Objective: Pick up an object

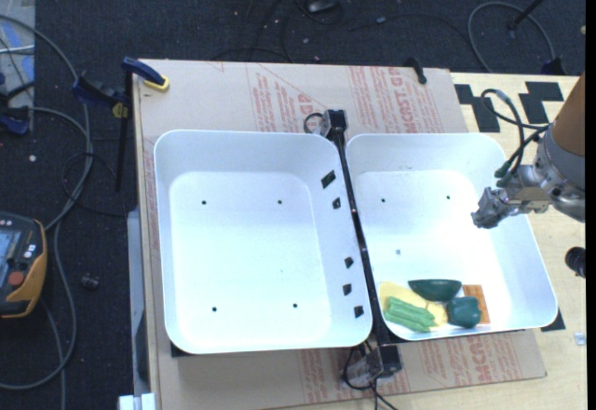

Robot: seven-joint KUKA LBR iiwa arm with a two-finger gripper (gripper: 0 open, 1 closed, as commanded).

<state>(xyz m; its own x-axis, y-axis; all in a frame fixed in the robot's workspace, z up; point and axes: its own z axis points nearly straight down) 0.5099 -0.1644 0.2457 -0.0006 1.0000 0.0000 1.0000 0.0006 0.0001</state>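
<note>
- Both white bins (247, 157) look like smooth, slightly glossy plastic.
- The bench (372, 87) beneath looks like matt brown cardboard with red print.
- The gripper (486, 215), at 3 o'clock, looks like dull grey metal.
- The floor (84, 17) looks like rough dark carpet.

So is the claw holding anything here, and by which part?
Nothing shows in the claw; it hangs above the right bin's right side, well apart from the green objects heaped at the near edge.

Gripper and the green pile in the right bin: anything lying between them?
Nothing. The camera view shows bare white bin floor between the gripper, near the bin's right wall, and the green pile at its near edge.
</note>
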